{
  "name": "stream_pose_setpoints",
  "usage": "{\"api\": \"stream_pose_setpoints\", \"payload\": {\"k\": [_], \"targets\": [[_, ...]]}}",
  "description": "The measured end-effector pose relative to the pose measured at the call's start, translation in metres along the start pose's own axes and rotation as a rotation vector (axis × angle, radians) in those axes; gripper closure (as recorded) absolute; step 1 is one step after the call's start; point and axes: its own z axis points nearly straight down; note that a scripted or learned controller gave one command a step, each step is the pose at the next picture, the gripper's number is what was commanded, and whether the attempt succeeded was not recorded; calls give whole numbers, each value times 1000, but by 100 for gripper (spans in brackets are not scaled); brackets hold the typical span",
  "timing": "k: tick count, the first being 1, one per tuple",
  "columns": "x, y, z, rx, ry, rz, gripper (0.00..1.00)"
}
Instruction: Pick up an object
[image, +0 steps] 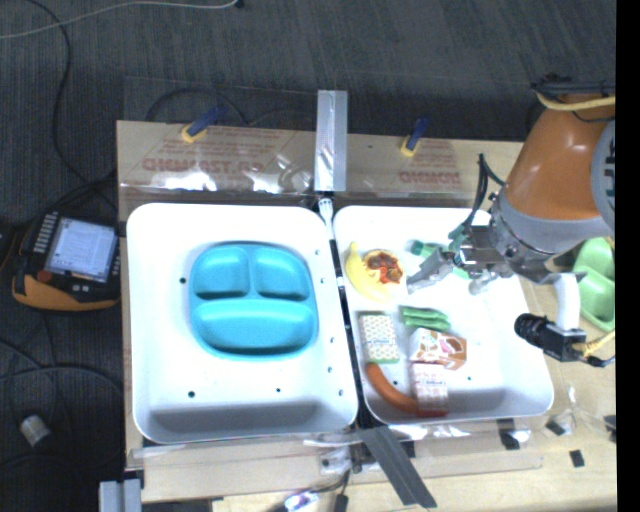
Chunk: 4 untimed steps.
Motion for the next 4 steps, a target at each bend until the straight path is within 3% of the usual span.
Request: {"api": "stream_pose_setpoints", "payload": {"k": [1,2,3,4], "targets": [[-17,-5,-38,-2,0,-66,0],[-21,29,77,1,-1,-15,0],[-61,-3,157,-10,-2,72,0],[-36,-35,149,1,2,297,0]]}}
